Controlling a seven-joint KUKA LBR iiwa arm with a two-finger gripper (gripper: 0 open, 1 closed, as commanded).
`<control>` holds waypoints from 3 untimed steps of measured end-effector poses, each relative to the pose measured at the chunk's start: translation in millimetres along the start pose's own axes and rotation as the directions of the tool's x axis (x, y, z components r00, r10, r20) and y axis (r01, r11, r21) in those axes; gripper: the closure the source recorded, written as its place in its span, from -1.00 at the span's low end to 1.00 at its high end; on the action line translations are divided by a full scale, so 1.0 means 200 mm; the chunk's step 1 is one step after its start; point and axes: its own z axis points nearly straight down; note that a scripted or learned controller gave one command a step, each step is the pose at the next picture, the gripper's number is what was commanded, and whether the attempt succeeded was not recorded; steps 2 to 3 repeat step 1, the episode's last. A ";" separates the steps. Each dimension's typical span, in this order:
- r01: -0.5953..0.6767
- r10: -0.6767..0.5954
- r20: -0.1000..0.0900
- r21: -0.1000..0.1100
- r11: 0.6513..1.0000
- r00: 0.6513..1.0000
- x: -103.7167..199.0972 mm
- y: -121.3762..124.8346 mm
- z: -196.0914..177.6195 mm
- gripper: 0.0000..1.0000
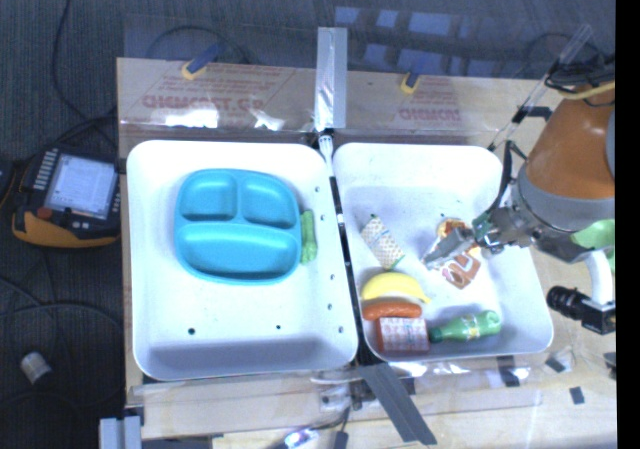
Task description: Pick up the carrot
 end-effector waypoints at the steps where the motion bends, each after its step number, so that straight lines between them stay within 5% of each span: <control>1: 0.248 -0.248 -0.003 0.000 0.969 0.969 0.40 -0.02 0.06 -1.00; 3: 0.248 -0.248 -0.003 0.000 0.969 0.969 0.40 -0.02 0.06 -1.00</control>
